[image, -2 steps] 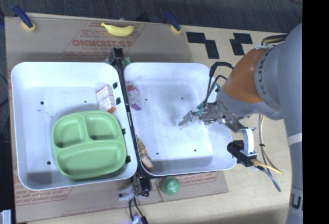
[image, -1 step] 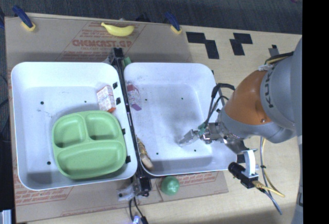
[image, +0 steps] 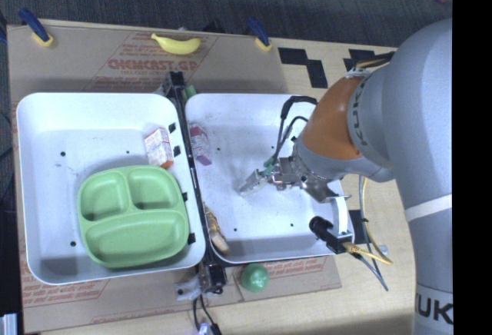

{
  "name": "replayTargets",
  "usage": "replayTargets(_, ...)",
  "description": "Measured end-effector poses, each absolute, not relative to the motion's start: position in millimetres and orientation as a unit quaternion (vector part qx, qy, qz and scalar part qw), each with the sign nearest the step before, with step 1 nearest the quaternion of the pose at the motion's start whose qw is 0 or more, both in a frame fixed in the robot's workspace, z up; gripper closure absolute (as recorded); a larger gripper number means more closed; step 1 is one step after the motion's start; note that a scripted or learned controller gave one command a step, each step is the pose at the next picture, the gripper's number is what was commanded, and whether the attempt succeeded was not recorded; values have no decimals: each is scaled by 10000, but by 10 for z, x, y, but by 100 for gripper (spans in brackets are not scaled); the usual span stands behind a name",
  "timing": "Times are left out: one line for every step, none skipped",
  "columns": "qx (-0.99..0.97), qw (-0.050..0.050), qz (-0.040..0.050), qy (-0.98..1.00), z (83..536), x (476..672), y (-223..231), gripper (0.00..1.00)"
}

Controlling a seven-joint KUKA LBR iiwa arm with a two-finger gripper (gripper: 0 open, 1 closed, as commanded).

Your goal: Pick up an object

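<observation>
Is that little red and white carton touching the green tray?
Touching. The camera view shows the carton in the left bin resting against the green tray, its lower corner overlapping the tray's top rim.

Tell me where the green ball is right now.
The green ball sits outside both bins on the cardboard, just below the right bin's front rim near its left corner, beside the black clamp.

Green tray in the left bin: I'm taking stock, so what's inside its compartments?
The green tray shows three bare compartments. A small carton lies beside it, outside. What's beneath the tray is covered.
</observation>
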State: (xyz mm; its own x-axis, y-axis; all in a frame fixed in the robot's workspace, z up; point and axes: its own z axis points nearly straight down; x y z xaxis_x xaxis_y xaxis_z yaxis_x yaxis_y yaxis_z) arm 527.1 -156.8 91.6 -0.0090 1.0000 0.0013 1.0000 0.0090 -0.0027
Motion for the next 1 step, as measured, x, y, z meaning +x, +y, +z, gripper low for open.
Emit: replayTargets(-7042,13,5,-7100,918,5789,-956,0)
